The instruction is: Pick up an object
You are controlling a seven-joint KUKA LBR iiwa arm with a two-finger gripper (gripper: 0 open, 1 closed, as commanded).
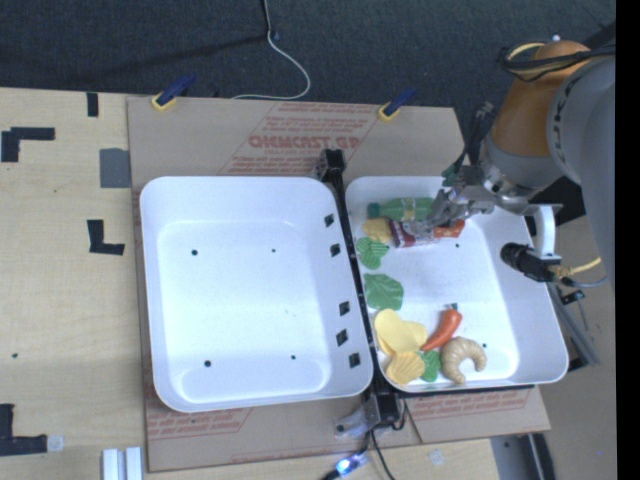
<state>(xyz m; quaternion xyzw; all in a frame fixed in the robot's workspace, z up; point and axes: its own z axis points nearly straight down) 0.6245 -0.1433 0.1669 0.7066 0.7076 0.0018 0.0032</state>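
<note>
Gripper low in right bin, far end, over red-and-white packet; finger state unclear. Near end: croissant, red chili, yellow pieces. Midway: green leaf. Left bin alongside. Both on cardboard sheet, wooden bench; dark carpet beyond.

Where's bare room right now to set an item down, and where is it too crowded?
The left bin offers open white floor wall to wall. In the right bin, a bare patch lies between the gripper above and the orange pepper and croissant below. It is crowded along the divider, from the green leaf to the yellow pieces, and under the gripper.
</note>
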